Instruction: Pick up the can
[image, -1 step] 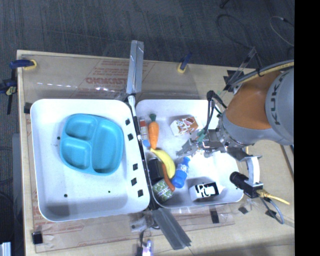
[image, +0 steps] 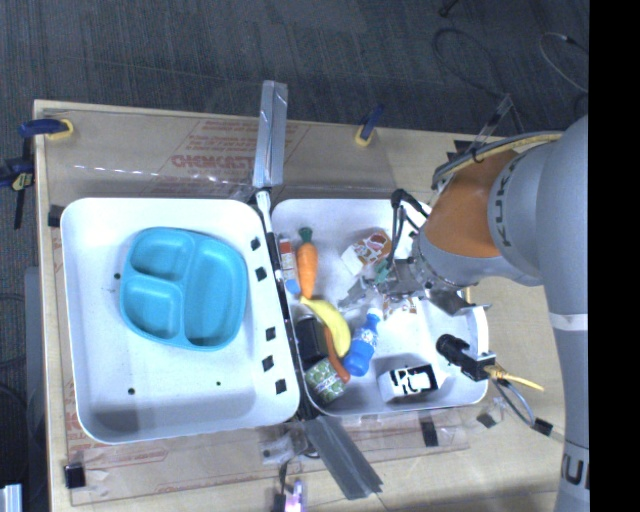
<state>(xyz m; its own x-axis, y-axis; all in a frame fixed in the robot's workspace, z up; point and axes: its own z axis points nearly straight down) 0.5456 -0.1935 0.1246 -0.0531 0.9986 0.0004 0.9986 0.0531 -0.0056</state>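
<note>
Two shallow white bins sit side by side on my bench. The left bin (image: 100, 400) contains one item, a blue divided tray (image: 185, 287) with three compartments, lying toward the far half of the bin floor. The right bin (image: 330, 215) contains a crowded group along its left wall: one carrot (image: 307, 268), upright in the view with its green top pointing away; one banana (image: 332, 324) just below it; one blue bottle (image: 363, 343) with a white cap, tilted and lying just beside the banana's lower end; and one can (image: 325, 380), green-labelled, lying near the front-left corner of this bin, below the banana and touching the clutter around it. One small black-and-white box (image: 412, 380) rests by the front wall, to the right of the can, and one crumpled wrapper (image: 368, 250) lies toward the far side. My arm (image: 520, 210) enters from the right, its orange band above the wrist, and my pincer (image: 392, 290) hangs over the middle of the right bin, near the bottle cap and well apart from the can. From this angle I cannot tell how far the pincer is spread, nor whether it touches anything.
</note>
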